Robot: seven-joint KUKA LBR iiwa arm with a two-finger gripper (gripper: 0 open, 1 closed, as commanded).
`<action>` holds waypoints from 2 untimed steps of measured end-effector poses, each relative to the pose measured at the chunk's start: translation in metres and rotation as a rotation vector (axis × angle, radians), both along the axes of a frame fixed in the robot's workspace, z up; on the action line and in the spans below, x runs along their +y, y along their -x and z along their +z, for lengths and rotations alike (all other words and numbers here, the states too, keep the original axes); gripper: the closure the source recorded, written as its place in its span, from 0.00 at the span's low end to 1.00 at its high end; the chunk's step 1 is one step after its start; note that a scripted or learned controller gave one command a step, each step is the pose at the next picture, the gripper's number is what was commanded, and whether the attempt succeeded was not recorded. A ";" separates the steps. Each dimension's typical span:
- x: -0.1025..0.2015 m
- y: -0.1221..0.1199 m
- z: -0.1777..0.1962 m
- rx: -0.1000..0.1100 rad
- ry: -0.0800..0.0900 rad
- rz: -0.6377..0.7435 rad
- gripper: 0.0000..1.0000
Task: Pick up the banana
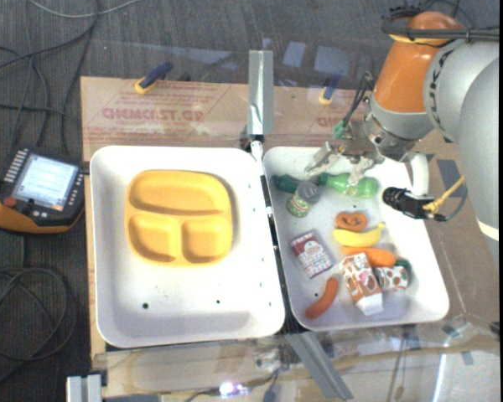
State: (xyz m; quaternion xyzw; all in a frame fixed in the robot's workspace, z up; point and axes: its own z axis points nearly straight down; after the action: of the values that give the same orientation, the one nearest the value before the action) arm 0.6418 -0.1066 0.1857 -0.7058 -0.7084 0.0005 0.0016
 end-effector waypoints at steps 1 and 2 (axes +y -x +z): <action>0.012 -0.020 0.092 -0.001 0.005 -0.212 0.00; 0.035 0.026 -0.004 0.002 0.002 -0.163 0.00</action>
State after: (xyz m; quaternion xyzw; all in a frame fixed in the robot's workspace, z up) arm 0.6154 -0.0711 0.1821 -0.7611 -0.6486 0.0018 0.0017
